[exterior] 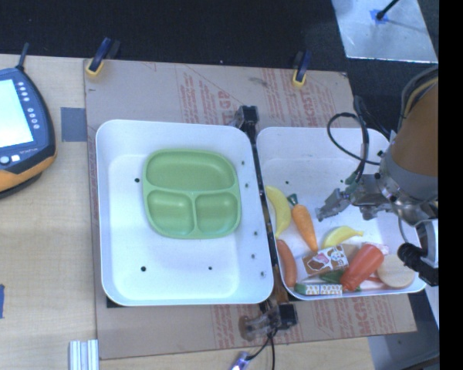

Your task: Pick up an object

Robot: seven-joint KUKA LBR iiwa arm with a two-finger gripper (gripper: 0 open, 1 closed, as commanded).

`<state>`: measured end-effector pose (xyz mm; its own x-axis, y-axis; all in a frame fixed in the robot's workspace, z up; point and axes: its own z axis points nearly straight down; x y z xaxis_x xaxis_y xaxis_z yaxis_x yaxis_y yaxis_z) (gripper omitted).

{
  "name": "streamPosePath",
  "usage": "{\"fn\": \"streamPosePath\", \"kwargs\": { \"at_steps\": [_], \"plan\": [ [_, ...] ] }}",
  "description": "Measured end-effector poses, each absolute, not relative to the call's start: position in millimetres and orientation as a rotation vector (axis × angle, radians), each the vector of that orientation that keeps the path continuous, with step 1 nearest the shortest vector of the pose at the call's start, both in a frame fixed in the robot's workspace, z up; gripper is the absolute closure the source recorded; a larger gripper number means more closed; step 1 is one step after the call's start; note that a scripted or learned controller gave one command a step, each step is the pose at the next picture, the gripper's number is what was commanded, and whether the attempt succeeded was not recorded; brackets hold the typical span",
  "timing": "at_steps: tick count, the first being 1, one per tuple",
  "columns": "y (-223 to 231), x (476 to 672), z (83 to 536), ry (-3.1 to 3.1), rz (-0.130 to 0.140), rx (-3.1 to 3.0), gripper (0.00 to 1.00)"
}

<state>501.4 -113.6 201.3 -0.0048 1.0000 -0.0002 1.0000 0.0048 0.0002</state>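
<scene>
The arm reaches in over the right bin. Its claw hangs open, holding nothing, just above one carrot and one banana. One green plate sits in the left bin.

On my tabletop two bins sit side by side: the left bin at frame centre holds a divided plate in its upper half. The right bin has its toy food crowded into the lower part, with a banana leftmost, a carrot just right of it. A tablet lies at the far left edge, and my gripper hangs over the right bin's middle.
</scene>
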Motion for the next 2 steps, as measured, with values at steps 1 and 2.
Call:
{"fn": "streamPosePath", "kwargs": {
  "at_steps": [1,2],
  "plan": [
    [-102,478.7,91,2.229,-0.004,2.216,0.0],
    [-103,513.6,92,2.228,-0.003,2.218,0.0]
  ]
}}
